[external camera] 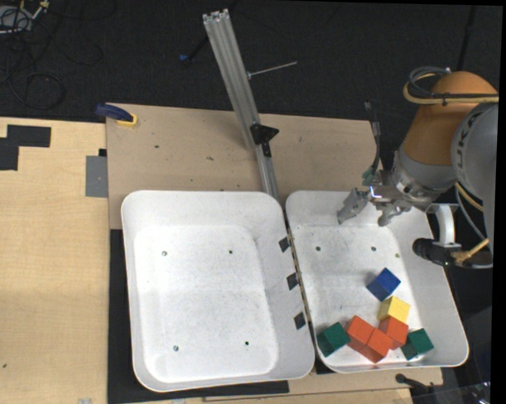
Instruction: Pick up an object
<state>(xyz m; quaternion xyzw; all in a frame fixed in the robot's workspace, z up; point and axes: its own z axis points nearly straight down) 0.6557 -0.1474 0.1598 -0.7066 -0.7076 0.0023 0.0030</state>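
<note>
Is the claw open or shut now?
Open. The claw hangs over the far end of the right bin, its two fingers spread apart with nothing between them.

Pincer (370, 209) spread, nothing between, above right bin (342, 258) far edge; blocks (380, 326) clustered near corner.

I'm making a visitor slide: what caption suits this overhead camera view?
A KUKA arm's open end effector hovers over the right bin's far end, away from colored blocks clustered at its near corner.
</note>
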